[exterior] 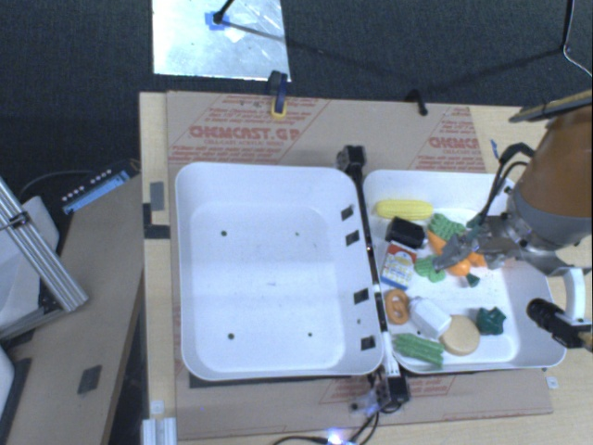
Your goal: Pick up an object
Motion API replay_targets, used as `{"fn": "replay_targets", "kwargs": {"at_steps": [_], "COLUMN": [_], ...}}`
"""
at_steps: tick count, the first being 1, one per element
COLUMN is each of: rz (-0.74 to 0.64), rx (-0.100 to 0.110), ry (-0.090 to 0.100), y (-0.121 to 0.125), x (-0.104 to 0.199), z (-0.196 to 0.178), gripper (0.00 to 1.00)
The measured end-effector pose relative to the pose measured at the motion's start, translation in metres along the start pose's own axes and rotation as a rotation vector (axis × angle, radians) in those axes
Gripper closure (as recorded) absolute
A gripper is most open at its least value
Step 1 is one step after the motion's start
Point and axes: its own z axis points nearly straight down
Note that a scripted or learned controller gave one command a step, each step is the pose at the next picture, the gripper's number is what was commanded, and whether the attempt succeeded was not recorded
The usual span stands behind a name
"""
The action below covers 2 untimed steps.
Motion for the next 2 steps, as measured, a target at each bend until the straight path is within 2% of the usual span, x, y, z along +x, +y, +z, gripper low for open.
{"fn": "replay_targets", "kwargs": {"at_steps": [1, 2], "rz": [-0.01, -0.01], "rx": [0.003, -0.008], "ry": [0.003, 0.003], "y": [-0.001, 0.08], "x": [0.098, 0.185], "z": [0.032, 0.03], "gripper": [0.0, 0.0]}}
